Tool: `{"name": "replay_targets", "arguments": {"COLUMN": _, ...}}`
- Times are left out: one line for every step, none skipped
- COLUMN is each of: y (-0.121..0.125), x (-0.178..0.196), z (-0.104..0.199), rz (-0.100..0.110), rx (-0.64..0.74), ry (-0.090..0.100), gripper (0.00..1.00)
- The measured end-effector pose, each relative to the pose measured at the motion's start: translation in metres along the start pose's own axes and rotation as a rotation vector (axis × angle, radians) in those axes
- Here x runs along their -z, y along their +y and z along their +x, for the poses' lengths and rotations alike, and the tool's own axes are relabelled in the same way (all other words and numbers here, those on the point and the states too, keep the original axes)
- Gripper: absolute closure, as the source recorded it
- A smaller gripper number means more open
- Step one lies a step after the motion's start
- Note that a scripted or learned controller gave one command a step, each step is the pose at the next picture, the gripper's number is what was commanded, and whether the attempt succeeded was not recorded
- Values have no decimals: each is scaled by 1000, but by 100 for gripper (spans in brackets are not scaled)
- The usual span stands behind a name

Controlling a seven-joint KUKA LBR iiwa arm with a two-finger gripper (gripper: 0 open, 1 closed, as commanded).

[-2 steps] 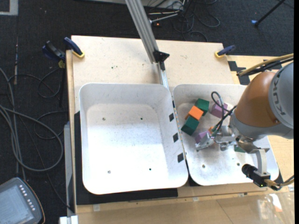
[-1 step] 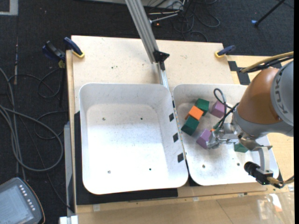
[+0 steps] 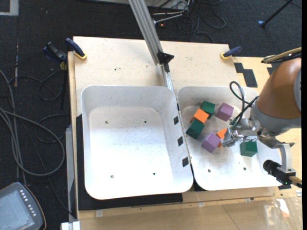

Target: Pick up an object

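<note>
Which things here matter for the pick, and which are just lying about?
Job:
pincer, low in the right bin
small orange block next to it
purple blocks
green blocks
larger orange block

Lying about:
left bin
clamps
pendant
floor cables

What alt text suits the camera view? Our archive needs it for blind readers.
The arm's gripper is low in the right bin, beside a small orange block among purple, green and orange blocks. The left bin sits alongside on the bench.
</note>
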State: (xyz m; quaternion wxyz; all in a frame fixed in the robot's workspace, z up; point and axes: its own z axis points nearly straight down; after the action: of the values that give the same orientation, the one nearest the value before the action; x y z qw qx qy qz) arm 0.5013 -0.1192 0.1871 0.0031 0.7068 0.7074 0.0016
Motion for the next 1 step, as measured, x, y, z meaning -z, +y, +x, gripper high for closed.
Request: {"name": "replay_targets", "arguments": {"y": 2, "x": 53, "z": 0, "rz": -1, "rx": 2, "ry": 0, "gripper": 100}}
